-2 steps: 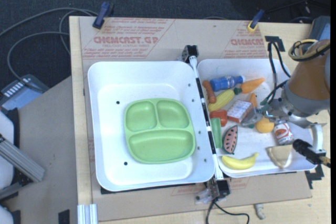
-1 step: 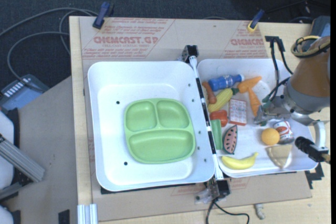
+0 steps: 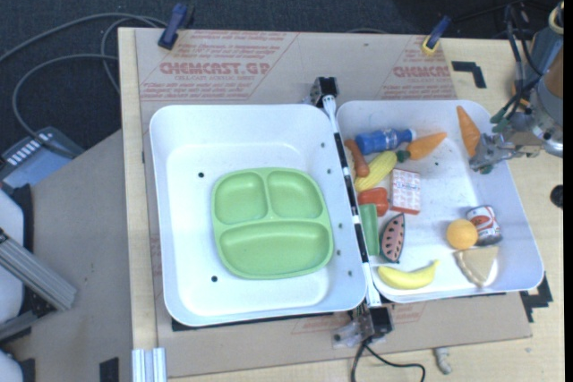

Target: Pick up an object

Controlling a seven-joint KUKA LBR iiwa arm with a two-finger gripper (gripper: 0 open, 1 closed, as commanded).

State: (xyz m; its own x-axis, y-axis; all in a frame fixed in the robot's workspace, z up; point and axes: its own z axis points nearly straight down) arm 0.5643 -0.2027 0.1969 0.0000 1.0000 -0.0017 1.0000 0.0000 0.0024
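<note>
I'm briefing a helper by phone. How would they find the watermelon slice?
Look in the right bin, along its left wall, near the front. The watermelon slice lies just above the banana; it alone is red with dark seeds and a green rind.

Green plate (image 3: 270, 224) in left bin (image 3: 170, 192), toys in right bin (image 3: 524, 233), tool (image 3: 483, 158) near carrot (image 3: 468, 131)

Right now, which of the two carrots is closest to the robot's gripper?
The carrot at the right bin's far right corner is closest, just beside the gripper. The other carrot lies further left, next to the blue bottle.
</note>
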